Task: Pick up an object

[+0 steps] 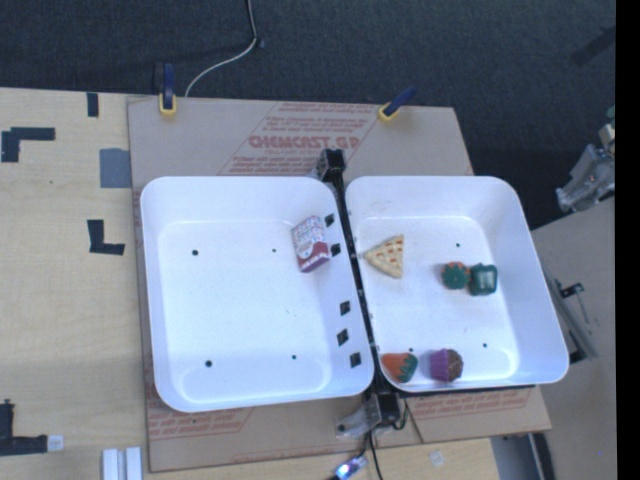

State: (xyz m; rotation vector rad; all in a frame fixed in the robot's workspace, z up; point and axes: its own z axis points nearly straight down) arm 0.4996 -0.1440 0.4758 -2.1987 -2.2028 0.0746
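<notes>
Candidates to pick: six small items, all lying loose in the bins, none in the gripper

Reference = pizza slice toy (386, 256), in the right bin (524, 218), flat on the floor near the seam where the two bins meet

- red/white mini carton (311, 244): left of the pizza slice, across the seam, in the left bin (150, 208), close to that bin's right wall, tilted
- green/red toy (455, 275): right of the pizza slice and slightly nearer the camera, same bin
- green pepper-like toy (483, 280): just beyond it, further right from the pizza slice; the two look to be touching
- red/green strawberry-like toy (400, 367): nearer the camera than the pizza slice, at the right bin's front-left corner
- purple toy (445, 365): just beside the strawberry, on the side away from the seam, small gap

gripper (588, 183): grey blur well right of the pizza slice, outside the right bin's rim, well apart from every item. Open or closed: can't tell

Further out from the pizza slice: cardboard sheet (300, 138) with red print under both bins, two clamps (166, 93) (397, 101) on its far edge, white cable (215, 63) behind them, wooden bench (60, 318) off to the left
</notes>
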